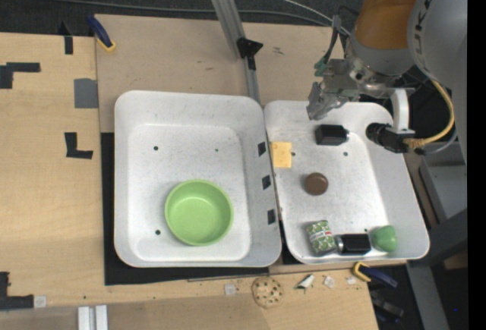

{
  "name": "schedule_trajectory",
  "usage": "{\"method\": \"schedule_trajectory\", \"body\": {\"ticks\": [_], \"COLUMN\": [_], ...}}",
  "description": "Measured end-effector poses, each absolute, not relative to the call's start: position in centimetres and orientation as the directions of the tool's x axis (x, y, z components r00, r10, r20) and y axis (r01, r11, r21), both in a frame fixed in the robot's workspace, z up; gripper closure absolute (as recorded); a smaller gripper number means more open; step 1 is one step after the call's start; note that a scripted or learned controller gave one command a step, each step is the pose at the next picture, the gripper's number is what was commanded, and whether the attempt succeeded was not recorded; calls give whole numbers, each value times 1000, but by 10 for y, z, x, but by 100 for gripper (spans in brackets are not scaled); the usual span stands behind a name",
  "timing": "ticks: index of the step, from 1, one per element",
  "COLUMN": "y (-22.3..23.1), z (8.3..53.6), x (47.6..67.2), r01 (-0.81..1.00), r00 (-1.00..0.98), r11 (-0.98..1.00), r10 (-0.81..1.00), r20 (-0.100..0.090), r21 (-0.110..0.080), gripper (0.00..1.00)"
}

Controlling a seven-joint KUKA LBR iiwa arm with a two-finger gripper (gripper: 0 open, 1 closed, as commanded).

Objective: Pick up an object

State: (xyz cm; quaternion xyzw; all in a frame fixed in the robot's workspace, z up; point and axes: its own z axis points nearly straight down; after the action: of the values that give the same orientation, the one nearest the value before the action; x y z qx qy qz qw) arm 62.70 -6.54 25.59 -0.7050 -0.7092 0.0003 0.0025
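Claw: the gripper (322,102) hangs over the far end of the right bin (395,192), below the grey wrist and the orange band (391,17); whether it is open or closed cannot be told from this slant, and nothing shows in its grasp.
Nearest thing: a small black block (331,134) lies on the bin floor just beside and below the claw, apart from it.
Yellow piece: a yellow square (282,154) lies at the right bin's left side, close to the wall shared with the left bin.
Middle of bin: a brown round object (316,183) sits alone, with bare floor all about it.
Near end of bin: a green patterned packet (321,237), a flat black object (354,244) and a green rounded object (384,238) lie in a row, crowded together along the near wall.
In the way: a black fitting with cable (386,136) juts over the right rim, near the block.
Left bin (144,124): holds a green bowl (198,212), upright, toward its near end.
Bench: a metal pole (228,14) slants up from between the bins; a speckled disc (265,291) lies on the bench in front of them.
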Motion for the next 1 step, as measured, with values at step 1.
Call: {"method": "schedule_trajectory", "body": {"ticks": [1], "y": [-8], "z": [259], "x": [618], "r01": [1000], "r00": [-6], "r11": [6], "r10": [1000], "r20": [2], "r21": [-6], "gripper": [100]}}
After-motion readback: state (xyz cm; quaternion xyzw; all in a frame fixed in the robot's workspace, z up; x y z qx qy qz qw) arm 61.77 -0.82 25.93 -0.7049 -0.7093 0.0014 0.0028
